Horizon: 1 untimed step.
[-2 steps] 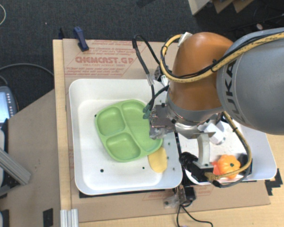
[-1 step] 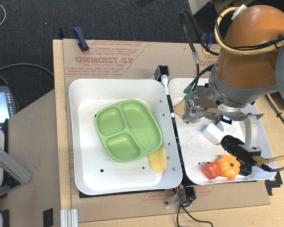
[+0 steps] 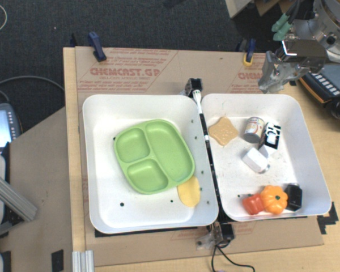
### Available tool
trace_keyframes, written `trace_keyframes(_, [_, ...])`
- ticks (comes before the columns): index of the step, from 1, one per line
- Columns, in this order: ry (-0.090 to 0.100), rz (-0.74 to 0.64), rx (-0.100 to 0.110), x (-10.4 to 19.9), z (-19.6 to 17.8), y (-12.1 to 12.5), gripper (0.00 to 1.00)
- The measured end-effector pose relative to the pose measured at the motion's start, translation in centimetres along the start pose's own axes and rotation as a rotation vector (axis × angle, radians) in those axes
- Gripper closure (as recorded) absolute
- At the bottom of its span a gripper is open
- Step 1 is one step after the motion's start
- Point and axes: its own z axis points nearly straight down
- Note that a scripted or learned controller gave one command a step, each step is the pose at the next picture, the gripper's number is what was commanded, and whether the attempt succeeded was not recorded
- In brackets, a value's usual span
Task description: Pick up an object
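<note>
The gripper (image 3: 270,75) hangs over the bench just past the far rim of the right bin (image 3: 313,169), up by the far-right corner, with nothing between its fingers; from this angle I cannot tell whether they are spread or pressed together.

Down in the right bin, the pickings are scattered. A tan slice (image 3: 223,131) lies near the left wall. Just right of it stands a small can (image 3: 252,129), and touching that on its right is a black-and-white box (image 3: 272,136). A white block (image 3: 255,160) sits just in front of those two. Along the near edge, an orange pumpkin (image 3: 273,199) is wedged between a red piece (image 3: 250,204) on its left and a black block (image 3: 293,196) on its right, all three touching.

In the left bin (image 3: 96,169), a green divided tray (image 3: 153,156) lies in the middle, with a yellow piece (image 3: 188,193) tucked against its near-right corner.

A black bar (image 3: 203,130) runs along the seam between the bins. Blue clamps (image 3: 96,45) grip the board's far edge.
</note>
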Motion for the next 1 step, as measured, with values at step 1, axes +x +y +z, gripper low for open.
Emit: trace_keyframes(1, [-0.003, 0.0, 0.017, 0.14, -0.12, 0.01, 1.0])
